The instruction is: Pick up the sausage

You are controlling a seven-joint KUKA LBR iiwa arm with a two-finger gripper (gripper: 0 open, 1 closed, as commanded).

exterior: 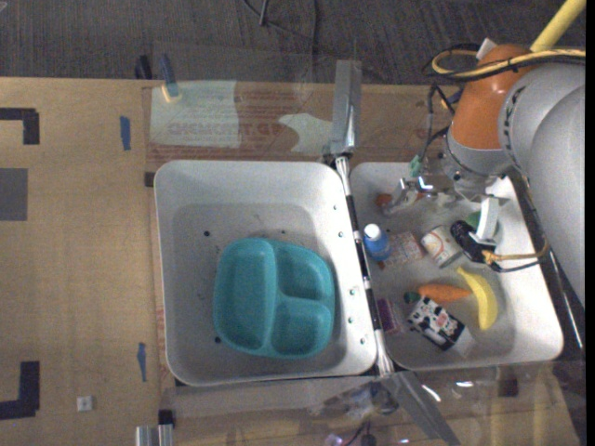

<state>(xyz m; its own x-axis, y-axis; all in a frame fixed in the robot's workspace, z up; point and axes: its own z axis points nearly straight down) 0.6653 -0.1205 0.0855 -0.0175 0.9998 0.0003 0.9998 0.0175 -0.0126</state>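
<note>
the hand hangs over the far left part of the right bin, just right of the sausage, a small reddish piece by the bin's far wall. whether the hand is apart or together i cannot tell. a carrot and banana lie nearer, well apart from the sausage.

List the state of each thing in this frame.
Plate: upright in left bin, nothing on it.
Bottle: at the right bin's left wall.
Carrot: lying flat.
Banana: lying flat beside carrot.
End effector: over right bin's far end.
</note>
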